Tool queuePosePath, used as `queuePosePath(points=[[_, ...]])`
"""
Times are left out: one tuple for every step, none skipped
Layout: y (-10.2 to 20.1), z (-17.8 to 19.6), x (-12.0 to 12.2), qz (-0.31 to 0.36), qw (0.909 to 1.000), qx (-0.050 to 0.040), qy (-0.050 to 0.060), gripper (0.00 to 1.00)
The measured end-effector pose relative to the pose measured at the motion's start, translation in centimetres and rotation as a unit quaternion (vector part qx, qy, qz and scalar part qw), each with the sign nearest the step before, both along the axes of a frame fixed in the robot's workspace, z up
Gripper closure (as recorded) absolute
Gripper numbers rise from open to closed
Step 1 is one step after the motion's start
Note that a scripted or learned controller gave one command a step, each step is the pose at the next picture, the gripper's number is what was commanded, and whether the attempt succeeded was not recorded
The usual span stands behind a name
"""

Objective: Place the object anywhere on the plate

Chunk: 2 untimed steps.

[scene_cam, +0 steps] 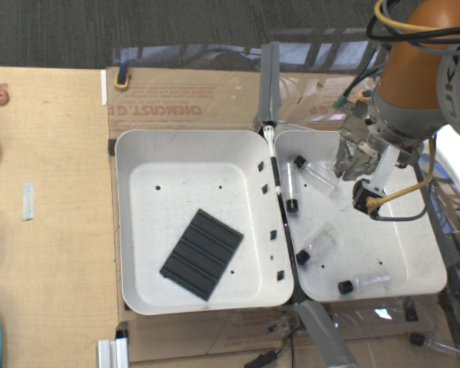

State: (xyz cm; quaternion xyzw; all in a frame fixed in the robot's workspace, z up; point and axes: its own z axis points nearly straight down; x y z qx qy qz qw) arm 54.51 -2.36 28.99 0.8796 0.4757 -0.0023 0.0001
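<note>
A light wooden counter (54, 244) stands on dark carpet, and two shallow white bins are set on it side by side over brown cardboard. The likely objects of the task are clear plastic tubes with black caps, and they are all found in the right bin (422, 274): one tube (289, 186) lies along the left wall, a second tube (310, 169) lies near the top, a third tube (316, 247) sits mid-bin, and a fourth tube (362, 284) rests by the front edge. The dark ribbed slab (202, 253) in the left bin (138, 205) is taken to be the plate, and nothing rests on it. The task is therefore judged barely begun; grasp, carry and placement all remain. The pincer (351, 162) is poised above the upper part of the right bin, near the second tube, and no tube is seen between its fingers. Whether it is spread or closed cannot be told, since the wrist and cables crowd it. The tubes' transparent bodies are hard to outline against the white.
</note>
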Motion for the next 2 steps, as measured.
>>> queuePosePath(points=[[3.6,9.2,4.3,0.106,0.9943,0.0002,-0.001,1.00],[7.0,13.9,7.7,0.406,0.9140,0.0009,0.000,1.00]])
